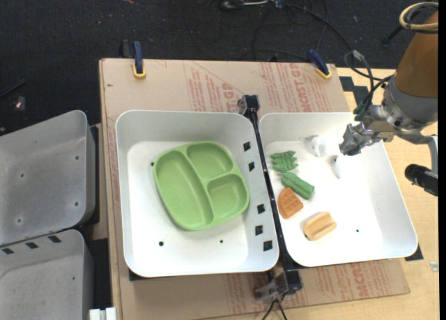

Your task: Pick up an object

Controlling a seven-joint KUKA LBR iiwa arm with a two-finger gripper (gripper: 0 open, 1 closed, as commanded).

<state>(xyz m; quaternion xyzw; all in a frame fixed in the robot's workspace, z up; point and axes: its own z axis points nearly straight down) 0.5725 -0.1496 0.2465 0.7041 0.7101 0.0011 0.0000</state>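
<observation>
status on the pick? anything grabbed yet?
Done: the arm has reached over the right white bin, with the gripper near its upper edge beside a small white object.

In hand: nothing visibly held.

Left: the whole pick. The green pea pods, orange waffle-like piece and tan bread-roll toy lie on the bin floor; the green divided plate sits in the left bin.

Glossy green plastic tray [201,185], smooth white plastic bins [139,242].
</observation>
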